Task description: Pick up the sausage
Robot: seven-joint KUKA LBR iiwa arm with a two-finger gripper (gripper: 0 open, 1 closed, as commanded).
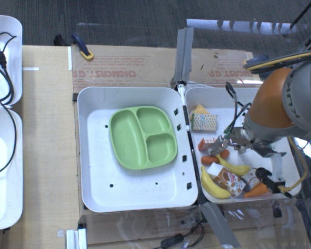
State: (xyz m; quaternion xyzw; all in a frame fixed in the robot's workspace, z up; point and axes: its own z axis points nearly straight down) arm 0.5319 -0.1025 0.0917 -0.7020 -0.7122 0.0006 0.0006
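Observation:
The sausage point(203, 144) is reddish-brown and lies in the right bin point(217, 93), left of centre. Further reddish pieces show at its lower end point(209, 160) and just right of the gripper. My gripper point(216, 148) is down in the bin right over the sausage and hides its middle. The grey arm with its orange band point(272, 105) reaches in from the right and covers the bin's right half.
A green divided plate point(143, 137) sits in the left bin point(93, 191). The right bin also holds a yellow wedge point(199, 109), a small printed box point(204, 122), two bananas point(214, 185), a carton point(229, 181) and a carrot point(257, 190), crowded just below the sausage.

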